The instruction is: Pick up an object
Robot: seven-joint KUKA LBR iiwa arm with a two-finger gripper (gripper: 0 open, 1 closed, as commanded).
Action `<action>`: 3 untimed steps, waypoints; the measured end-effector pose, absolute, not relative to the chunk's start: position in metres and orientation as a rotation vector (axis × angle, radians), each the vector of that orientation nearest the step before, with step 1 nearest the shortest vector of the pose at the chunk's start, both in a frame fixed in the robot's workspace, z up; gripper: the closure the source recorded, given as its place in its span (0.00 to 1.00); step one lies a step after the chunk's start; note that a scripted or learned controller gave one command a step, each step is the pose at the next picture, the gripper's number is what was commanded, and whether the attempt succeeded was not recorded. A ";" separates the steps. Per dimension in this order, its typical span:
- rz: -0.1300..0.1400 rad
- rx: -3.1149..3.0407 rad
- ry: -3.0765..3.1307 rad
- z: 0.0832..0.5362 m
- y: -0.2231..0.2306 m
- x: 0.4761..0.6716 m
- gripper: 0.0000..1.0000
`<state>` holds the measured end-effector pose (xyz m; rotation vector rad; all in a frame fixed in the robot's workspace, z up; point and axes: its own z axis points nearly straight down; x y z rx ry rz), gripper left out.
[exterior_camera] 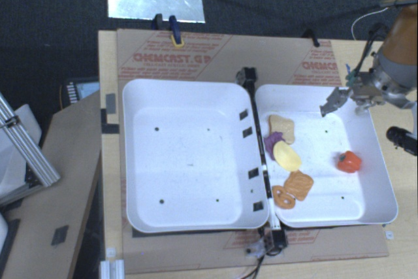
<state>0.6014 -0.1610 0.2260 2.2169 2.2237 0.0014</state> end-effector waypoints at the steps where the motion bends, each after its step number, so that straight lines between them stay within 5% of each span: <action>1: 0.005 2.211 2.225 0.237 -0.161 0.602 1.00; 2: 0.021 2.198 2.224 0.379 -0.094 0.629 1.00; 3: 0.016 2.207 2.223 0.467 -0.064 0.536 1.00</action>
